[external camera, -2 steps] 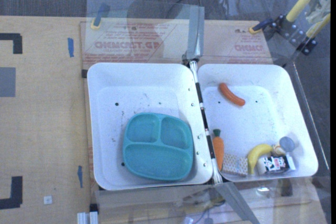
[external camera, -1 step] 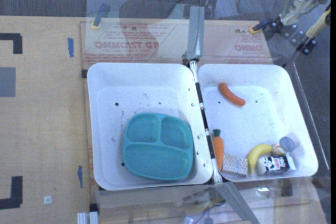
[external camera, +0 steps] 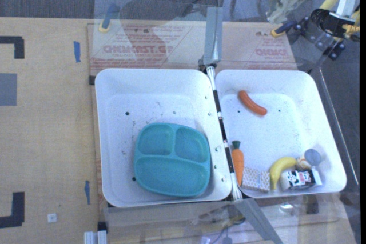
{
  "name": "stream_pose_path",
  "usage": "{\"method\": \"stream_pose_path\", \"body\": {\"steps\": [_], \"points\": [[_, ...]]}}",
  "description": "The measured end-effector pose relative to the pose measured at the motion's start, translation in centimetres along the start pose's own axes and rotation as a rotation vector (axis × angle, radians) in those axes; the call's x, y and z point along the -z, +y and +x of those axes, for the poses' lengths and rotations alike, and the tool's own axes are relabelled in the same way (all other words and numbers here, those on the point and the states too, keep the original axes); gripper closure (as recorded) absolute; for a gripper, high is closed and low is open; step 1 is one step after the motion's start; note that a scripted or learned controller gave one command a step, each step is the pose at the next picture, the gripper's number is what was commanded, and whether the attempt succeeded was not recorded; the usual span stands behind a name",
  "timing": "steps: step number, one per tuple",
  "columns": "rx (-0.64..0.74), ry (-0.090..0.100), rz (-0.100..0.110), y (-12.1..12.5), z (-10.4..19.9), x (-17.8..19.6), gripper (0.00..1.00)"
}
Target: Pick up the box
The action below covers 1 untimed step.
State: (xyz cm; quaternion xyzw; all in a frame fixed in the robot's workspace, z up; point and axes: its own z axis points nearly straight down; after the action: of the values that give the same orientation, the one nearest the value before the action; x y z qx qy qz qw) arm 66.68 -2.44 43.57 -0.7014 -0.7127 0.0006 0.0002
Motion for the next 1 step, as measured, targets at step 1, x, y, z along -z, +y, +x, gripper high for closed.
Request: {"method": "stream_pose_path", "body": {"steps": [1], "points": [[0.057,0.0,-0.001,0.07,5.64,-4.04,1.0]]}}
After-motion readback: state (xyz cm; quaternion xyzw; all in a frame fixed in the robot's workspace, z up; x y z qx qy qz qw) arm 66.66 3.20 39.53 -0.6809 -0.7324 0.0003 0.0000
